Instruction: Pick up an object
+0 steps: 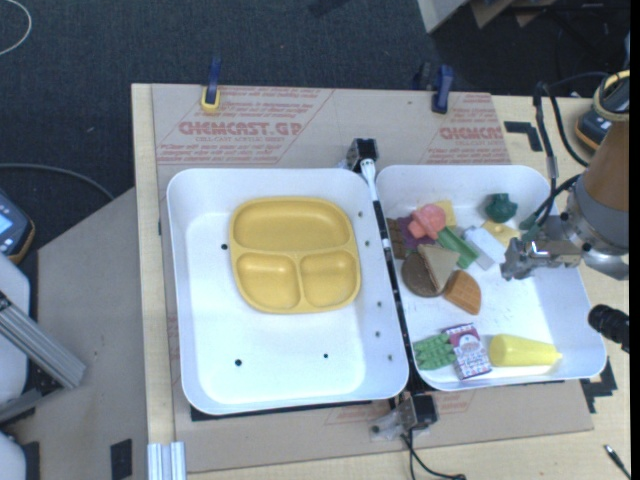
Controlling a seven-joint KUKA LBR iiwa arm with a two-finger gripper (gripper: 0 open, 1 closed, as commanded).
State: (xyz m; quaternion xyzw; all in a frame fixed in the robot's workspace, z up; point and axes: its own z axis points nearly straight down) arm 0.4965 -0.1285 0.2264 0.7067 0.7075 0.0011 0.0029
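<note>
The end effector (522, 259) is being held over the right bin (570, 313); its state cannot be told, and the crowded toy pile (440, 253) risks a glancing miss.

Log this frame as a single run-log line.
gripper: over right bin, nothing seen held | toy pile: right bin | yellow tray: left bin

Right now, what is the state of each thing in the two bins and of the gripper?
Yellow tray: flat in the left bin, compartments up, nothing in them.
Toy pile: heaped in the right bin, pieces touching and overlapping.
Green toy: apart from the pile, near the far wall.
Yellow piece: lying on its side near the front wall.
Small carton: lying flat beside a green block.
Gripper: over the right bin, holding nothing visible.
</note>
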